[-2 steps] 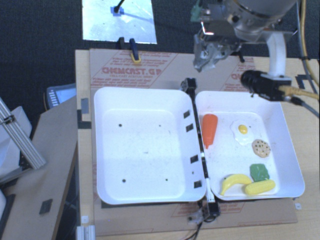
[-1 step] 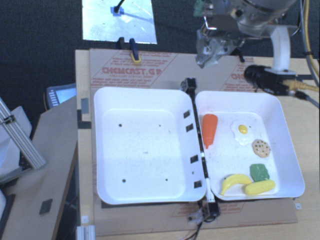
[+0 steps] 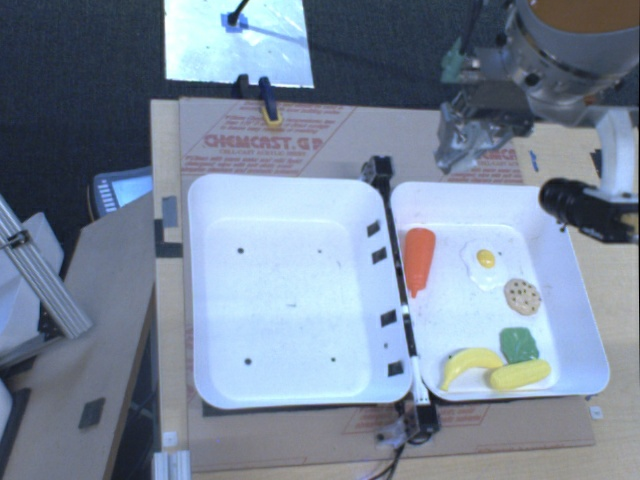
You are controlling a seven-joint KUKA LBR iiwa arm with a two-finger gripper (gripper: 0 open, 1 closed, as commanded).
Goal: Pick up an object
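Gripper [image 3: 462, 156] hangs at twelve o'clock above the right bin [image 3: 585, 298]; jaw state unclear. Recommend descending squarely over the carrot [image 3: 418, 259].

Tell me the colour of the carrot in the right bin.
Orange, paler at its lower tip: the carrot, seen in the camera view, by the right bin's left wall.

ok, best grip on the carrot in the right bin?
Take the carrot across its thick upper end, coming straight down from above. It lies flat, long axis running up and down the view, tapering toward the bottom, so the fingers should close left to right. Its left side sits near the bin wall, which leaves little room there. The gripper hangs above the bin's far edge.
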